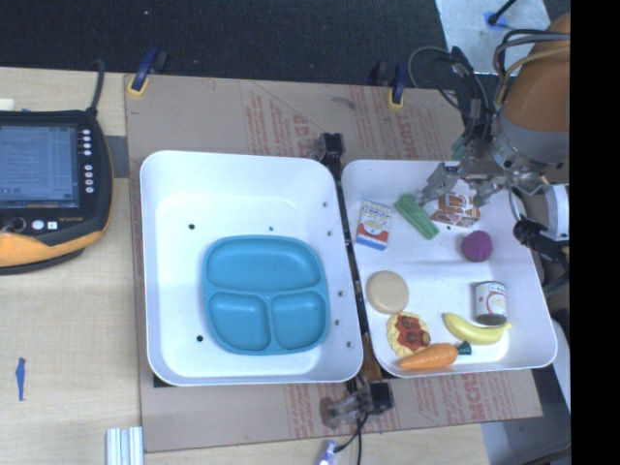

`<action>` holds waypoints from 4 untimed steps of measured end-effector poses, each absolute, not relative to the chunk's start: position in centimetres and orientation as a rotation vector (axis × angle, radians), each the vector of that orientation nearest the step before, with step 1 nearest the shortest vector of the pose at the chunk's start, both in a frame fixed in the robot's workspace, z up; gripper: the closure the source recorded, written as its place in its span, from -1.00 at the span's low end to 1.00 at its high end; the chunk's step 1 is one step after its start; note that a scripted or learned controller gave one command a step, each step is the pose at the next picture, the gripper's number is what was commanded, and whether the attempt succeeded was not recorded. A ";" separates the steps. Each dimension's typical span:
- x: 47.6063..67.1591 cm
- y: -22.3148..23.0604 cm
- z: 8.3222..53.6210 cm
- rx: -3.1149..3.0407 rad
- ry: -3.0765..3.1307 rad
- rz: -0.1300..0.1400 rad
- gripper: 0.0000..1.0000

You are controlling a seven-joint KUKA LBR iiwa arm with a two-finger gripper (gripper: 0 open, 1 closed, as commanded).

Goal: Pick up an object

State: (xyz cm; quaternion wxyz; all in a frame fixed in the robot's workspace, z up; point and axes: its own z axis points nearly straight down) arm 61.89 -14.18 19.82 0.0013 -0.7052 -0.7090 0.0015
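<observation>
The pincer (455,184) hangs low over the far end of the right bin (542,356), its two fingers spread wide with nothing between them. Directly under it lies a small printed snack packet (455,208), reddish and white, seemingly the thing it is about to take. One finger stands toward the packet's left, the other toward its right, so the packet sits in the gap beneath them, and a straight drop looks like the likely move.

Taking the packet as the landmark: just to its left lies a green stick (417,217), its long axis slanting away from the packet toward the near left, close enough that the left finger may catch it. Further left sits a small carton (374,224). Nearer the camera than the packet is a purple ball (476,246), then a tin can (490,302), a banana (476,328), a carrot (426,357), a pizza slice (408,332) and a beige disc (387,291). Well to the left, the other bin holds a blue divided plate (263,293).
</observation>
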 end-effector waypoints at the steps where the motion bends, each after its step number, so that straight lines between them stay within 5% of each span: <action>1: 65.7 -16.0 11.1 -2.225 -2.240 -0.008 -1.00; 2: 65.7 -16.2 12.3 -2.226 -2.243 -0.006 1.00; 3: 58.0 -19.6 16.7 -2.219 -2.222 0.004 1.00; 4: 58.0 -19.5 16.7 -2.216 -2.223 0.004 -1.00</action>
